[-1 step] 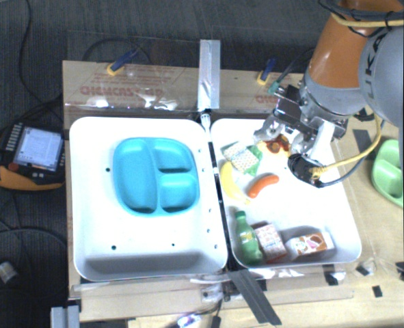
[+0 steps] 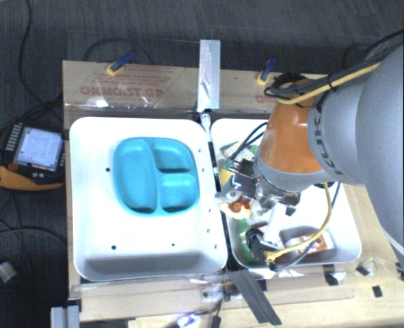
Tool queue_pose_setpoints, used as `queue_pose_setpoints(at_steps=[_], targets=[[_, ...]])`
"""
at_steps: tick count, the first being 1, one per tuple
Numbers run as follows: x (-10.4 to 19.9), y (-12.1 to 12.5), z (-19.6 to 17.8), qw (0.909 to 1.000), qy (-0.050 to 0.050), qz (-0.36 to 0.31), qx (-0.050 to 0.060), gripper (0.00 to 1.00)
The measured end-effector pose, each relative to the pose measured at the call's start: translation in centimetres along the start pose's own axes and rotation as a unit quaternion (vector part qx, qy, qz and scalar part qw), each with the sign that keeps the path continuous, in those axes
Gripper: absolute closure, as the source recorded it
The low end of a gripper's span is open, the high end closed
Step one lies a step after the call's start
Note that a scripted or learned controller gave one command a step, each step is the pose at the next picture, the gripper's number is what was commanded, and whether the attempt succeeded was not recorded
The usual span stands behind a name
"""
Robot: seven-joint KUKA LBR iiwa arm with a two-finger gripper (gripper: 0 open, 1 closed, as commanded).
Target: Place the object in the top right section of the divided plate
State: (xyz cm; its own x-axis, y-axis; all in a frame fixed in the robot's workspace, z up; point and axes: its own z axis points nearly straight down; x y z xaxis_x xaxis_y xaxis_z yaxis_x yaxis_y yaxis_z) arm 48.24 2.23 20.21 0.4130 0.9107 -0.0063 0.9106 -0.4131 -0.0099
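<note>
Where the bench [image 2: 374,251] comes nearest the camera, a dark flat strip [image 2: 260,305] lies slantwise across its near edge, with a few small black bits [image 2: 335,276] towards the near right corner. Just beyond, in the right bin [image 2: 345,225], a grey and brown thing [image 2: 305,240] sits by the near right corner and something green [image 2: 243,232] lies by the near left corner. Over the middle of this bin the arm [image 2: 294,142] hangs low, and its gripper [image 2: 251,207] is close to the bin's left wall; whether it is spread or pressed together I cannot tell. A small orange object [image 2: 234,208] shows right beside it, by that left wall, and I cannot tell if it is pinched. In the left bin [image 2: 92,251] the blue plate [image 2: 137,176] lies flat near the middle, a little towards the far edge, its top right section [image 2: 173,154] showing bare blue. At the bench's far edge stand a metal strip [image 2: 210,70] between the bins and two blue clamps [image 2: 121,61]
</note>
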Motion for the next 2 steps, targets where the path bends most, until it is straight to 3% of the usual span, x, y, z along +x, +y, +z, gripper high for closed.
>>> queue_pose_setpoints(at_steps=[1, 2], targets=[[8.07, -3.65, 5.09, 0.9800, 0.000, -0.199, 0.000, 1.00], [8.04, -3.62, 5.08, 0.9800, 0.000, -0.199, 0.000, 0.00]])
